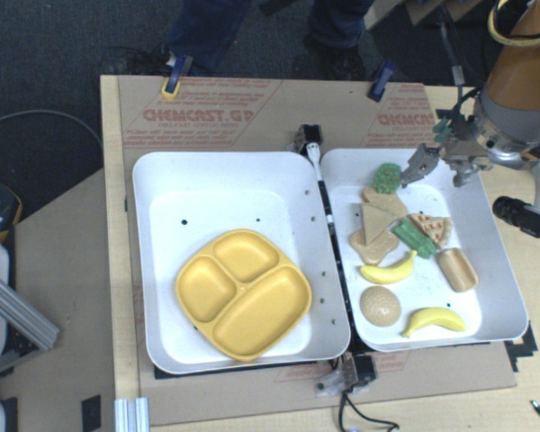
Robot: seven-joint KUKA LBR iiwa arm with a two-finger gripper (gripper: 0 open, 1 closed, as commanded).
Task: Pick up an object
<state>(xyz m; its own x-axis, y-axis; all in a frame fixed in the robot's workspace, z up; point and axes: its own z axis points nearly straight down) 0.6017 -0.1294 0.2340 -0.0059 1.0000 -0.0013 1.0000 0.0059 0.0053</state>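
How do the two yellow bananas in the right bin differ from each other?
The banana near the front edge looks bigger than the banana in the middle.
The front banana lies alone on the bin floor; the middle banana seems to touch the tan slices and the green piece.
Both are yellow, curved and lying flat.

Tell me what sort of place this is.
Probably a robotics lab's grasping test bench, not a kitchen. Two white bins sit on a clamped board, toy food such as a plastic banana fills one, and an arm's gripper hangs above it.
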